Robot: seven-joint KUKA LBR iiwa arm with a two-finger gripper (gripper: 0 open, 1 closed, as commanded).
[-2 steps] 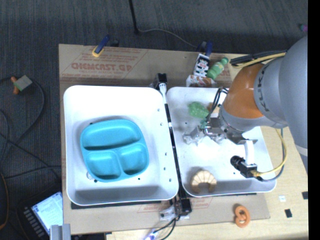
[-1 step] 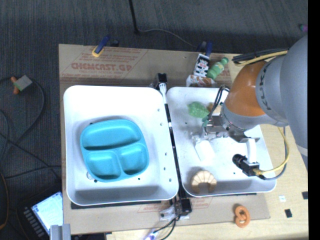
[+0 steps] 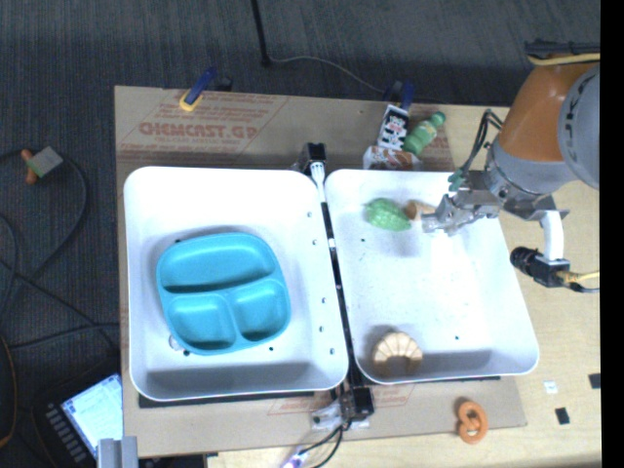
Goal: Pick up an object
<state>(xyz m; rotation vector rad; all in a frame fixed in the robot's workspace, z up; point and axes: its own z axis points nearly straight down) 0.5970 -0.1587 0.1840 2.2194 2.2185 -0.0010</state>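
From the camera view, the gripper (image 3: 441,219) hangs low in the right bin (image 3: 487,300) at its far side, just right of a green toy (image 3: 388,214). Whether it is open cannot be told. The toy looks light and soft; gripping across its middle seems best.

Tray (image 3: 222,292) in left bin (image 3: 146,359)
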